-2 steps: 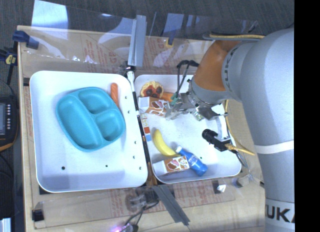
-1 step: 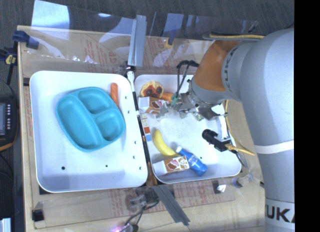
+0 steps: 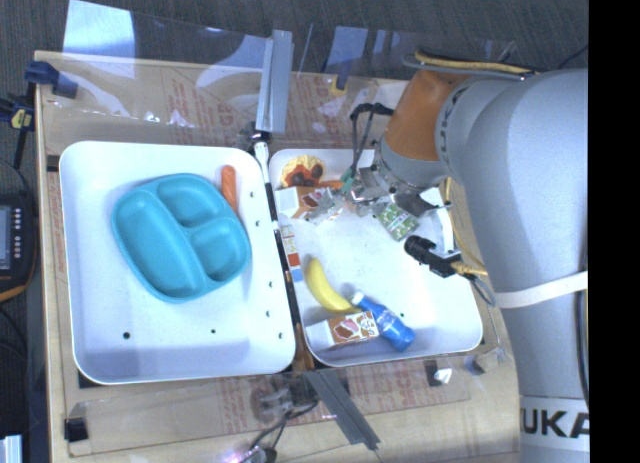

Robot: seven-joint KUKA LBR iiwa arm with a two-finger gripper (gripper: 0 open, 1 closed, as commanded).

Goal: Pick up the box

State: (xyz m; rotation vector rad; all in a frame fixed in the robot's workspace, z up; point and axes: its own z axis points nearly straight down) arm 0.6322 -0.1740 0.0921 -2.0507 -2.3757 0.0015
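Wooden surface (image 3: 150, 111) with faint red print carried two shallow white bins side by side. Right bin (image 3: 440, 326): small carton-like box (image 3: 352, 329) with red-brown printed face lay at the near edge, touching a banana (image 3: 325, 286) and a blue bottle (image 3: 388, 323). Gripper (image 3: 372, 191) sat at the bin's far end over crinkled wrappers (image 3: 322, 203), well apart from the box; fingers' state couldn't be told. Left bin (image 3: 100, 331) held a smooth blue divided tray (image 3: 180, 236) and an orange carrot (image 3: 229, 187). "UKA" read on the arm's base (image 3: 552, 421).
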